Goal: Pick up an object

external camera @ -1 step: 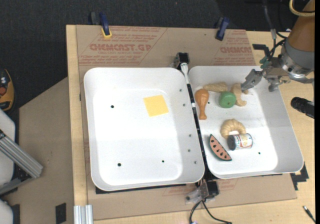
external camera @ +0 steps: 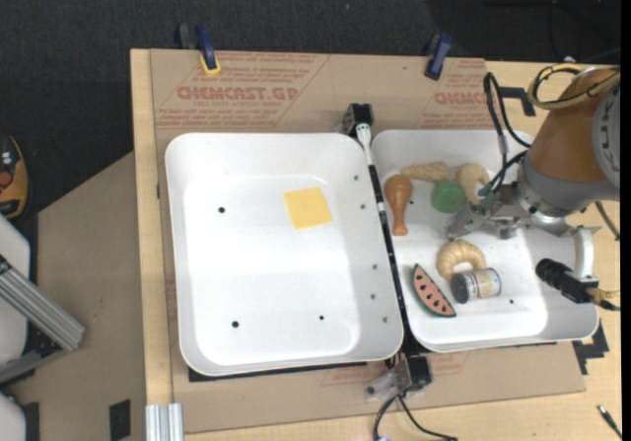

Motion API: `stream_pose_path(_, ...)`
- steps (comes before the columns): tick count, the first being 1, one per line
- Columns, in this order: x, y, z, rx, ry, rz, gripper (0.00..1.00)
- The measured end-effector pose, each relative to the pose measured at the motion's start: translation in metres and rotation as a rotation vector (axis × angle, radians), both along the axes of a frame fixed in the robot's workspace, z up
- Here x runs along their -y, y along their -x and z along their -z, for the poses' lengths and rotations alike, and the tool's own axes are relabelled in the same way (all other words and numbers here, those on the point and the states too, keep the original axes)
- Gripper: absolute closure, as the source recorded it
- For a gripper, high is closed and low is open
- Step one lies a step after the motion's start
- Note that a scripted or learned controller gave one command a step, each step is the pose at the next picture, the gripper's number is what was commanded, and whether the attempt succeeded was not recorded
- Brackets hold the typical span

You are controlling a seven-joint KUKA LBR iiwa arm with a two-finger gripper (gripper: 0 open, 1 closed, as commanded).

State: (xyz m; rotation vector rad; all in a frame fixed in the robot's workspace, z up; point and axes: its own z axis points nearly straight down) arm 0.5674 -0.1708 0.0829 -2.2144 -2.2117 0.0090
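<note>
The tool (external camera: 483,214) hangs low in the right bin (external camera: 513,330); I cannot tell its grip. The green ball (external camera: 449,196) sits just left: centre over it before lowering further.

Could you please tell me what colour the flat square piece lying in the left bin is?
The flat square piece is yellow, seen in the camera view.

Yellow square (external camera: 308,208), green ball (external camera: 449,196), red watermelon slice (external camera: 432,291), white bins (external camera: 197,261)
</note>
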Motion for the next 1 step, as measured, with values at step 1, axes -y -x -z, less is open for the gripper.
stream_pose_path(1,-0.0562,-0.0367,-0.0017,0.016,0.003,-0.008,0.0)
